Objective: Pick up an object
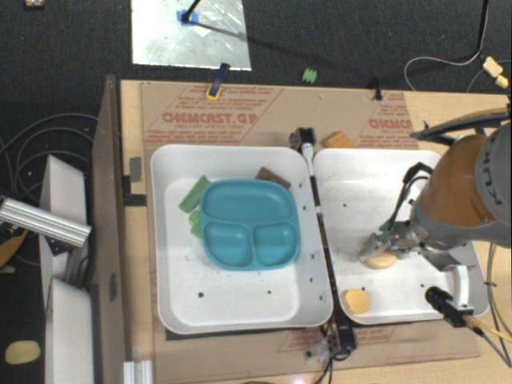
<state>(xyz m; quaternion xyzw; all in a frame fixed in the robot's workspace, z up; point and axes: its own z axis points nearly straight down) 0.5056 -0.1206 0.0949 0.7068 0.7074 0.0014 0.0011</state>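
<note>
Hand (382, 246) state unclear—low in right bin (352, 182), touching a pale piece (382, 260); yellow piece (356, 300) nearby.

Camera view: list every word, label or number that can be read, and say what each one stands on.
"CHEMCAST GP": red print on the brown protective sheet under the two bins, behind the left bin.
A second red print of the same kind, behind the right bin at: partly cut off, too blurred to read surely.
Smaller red lines around both prints: too small to read.

Smooth blue plastic divided tray (246, 224) sits in a glossy white bin (172, 294); upper left, shiny metal sheet (192, 22).
</note>
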